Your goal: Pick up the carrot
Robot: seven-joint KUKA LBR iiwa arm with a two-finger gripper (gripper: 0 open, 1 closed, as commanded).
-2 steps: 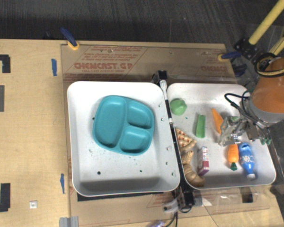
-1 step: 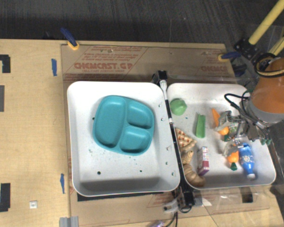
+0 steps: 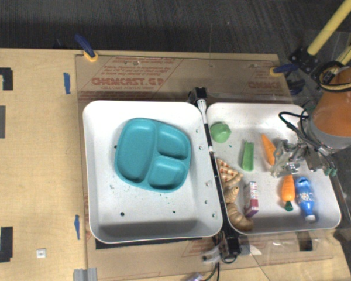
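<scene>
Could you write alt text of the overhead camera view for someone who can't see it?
A robot hand hovers over the right white bin, between two orange carrot-like pieces, near a blue bottle and green toys. The left white bin holds a teal divided plate.

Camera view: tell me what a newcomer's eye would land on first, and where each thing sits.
The teal divided plate stands out first, lying alone in the left bin. Next comes the right bin with its scatter of small items: a green ball near the top left, a green block, a slim orange carrot and a blue bottle. The gripper hangs beside the carrot, below the arm's orange band at the right.
</scene>
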